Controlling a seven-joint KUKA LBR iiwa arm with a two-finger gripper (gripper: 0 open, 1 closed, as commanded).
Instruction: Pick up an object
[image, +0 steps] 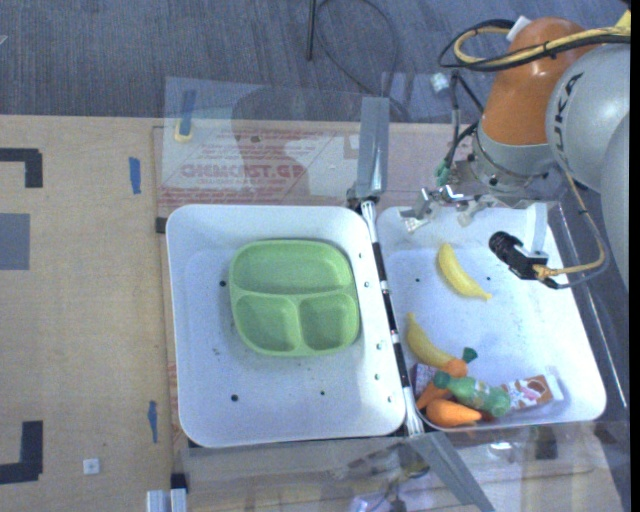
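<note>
In the right bin (560, 330), a small yellow banana (461, 272) lies near the middle. A second banana (427, 343) rests along the bin's left wall. Near the front wall, orange carrots (449, 402) are piled with a green-topped packet (505, 396). My gripper (441, 200) hangs over the bin's back left corner, above and behind the small banana, and I see nothing held in it. The orange-banded wrist (520, 95) rises behind it.
The left bin (200, 380) holds a green divided plate (295, 297). A grey divider (372, 150) stands between the bins at the back. A black connector on a yellow cable (514, 254) hangs from the arm over the right bin.
</note>
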